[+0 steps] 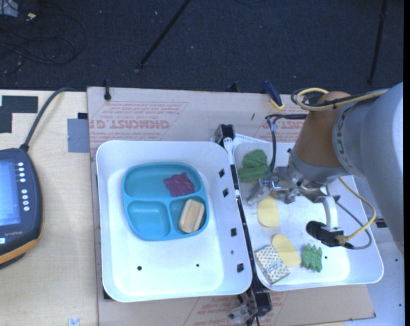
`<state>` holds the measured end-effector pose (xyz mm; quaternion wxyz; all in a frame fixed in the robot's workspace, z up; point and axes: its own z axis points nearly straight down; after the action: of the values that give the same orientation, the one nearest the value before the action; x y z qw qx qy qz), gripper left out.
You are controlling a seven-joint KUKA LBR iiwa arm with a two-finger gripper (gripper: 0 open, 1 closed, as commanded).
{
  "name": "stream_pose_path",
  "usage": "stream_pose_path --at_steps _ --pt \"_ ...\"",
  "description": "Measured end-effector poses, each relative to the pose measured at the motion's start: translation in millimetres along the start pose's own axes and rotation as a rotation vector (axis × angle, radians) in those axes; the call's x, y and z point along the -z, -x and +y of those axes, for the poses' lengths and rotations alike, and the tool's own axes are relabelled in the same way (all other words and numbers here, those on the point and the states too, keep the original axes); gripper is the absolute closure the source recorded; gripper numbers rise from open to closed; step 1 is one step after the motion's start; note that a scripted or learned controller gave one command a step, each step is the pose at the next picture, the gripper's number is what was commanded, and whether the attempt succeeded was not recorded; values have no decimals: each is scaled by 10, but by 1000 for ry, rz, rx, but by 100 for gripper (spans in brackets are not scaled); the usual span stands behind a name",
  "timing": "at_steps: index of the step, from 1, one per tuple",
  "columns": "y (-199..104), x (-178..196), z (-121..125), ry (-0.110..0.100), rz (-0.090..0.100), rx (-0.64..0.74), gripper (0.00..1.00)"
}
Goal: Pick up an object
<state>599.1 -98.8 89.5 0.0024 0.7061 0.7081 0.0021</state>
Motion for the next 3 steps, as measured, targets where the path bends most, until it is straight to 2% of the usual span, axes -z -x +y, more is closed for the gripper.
stream_pose_path --at_steps 1,2,3 --pt "-2 82 -30 -10 3 -2 100" --pt "-1 82 -30 -10 3 -2 0" --pt "-542 1206 -53 -4 1 1 0"
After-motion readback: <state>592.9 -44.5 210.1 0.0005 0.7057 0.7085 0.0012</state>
